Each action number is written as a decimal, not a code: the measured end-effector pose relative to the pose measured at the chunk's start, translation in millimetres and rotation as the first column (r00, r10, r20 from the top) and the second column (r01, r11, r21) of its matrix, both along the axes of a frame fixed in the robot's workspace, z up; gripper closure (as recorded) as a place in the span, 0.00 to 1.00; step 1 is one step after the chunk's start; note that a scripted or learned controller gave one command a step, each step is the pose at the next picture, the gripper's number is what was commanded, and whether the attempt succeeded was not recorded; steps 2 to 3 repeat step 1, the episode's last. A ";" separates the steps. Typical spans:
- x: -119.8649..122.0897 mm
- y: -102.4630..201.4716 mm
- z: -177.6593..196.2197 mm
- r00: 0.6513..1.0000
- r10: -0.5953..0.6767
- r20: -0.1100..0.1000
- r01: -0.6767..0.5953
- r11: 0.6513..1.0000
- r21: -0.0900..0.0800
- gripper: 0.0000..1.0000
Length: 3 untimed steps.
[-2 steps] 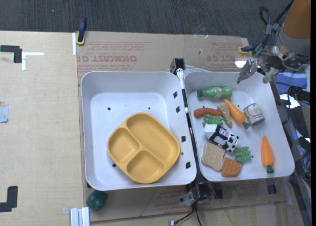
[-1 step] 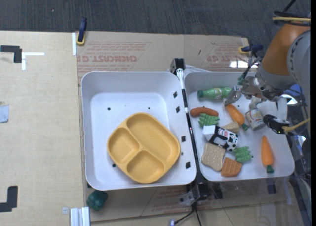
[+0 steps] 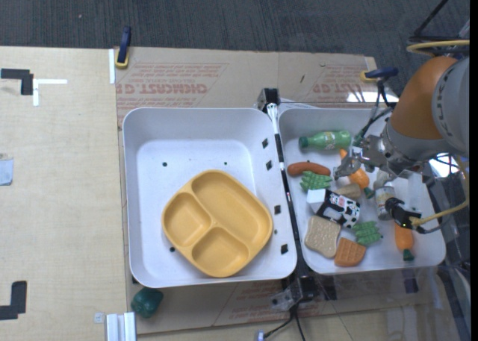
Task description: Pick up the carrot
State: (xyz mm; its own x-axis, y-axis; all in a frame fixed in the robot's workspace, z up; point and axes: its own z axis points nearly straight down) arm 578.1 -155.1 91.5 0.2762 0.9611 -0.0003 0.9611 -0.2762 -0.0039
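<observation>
1. Hovering over the right-hand bin [image 3: 385, 257], the fingers [image 3: 349, 169] sit just beside a small orange piece [image 3: 361, 178]; whether they are spread or pressed together, I cannot tell.
2. The carrot [image 3: 404, 239] lies near that bin's lower right corner, apart from them.

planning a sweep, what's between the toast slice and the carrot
In the camera view, a green leafy toy lies between the tan toast slice and the orange green-topped carrot.

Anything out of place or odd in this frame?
Yes: a dark green object lies on the bench outside the left bin, by its lower-left corner in the view, while the toy foods sit in the right bin. Nothing looks spilled or broken.
</observation>
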 end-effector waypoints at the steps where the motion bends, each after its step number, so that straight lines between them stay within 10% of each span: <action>1: 0.6 -1.3 8.8 1.000 -0.005 0.000 0.005 1.000 0.000 1.00; 3: 0.6 -1.3 8.8 1.000 -0.005 0.000 0.005 1.000 0.000 1.00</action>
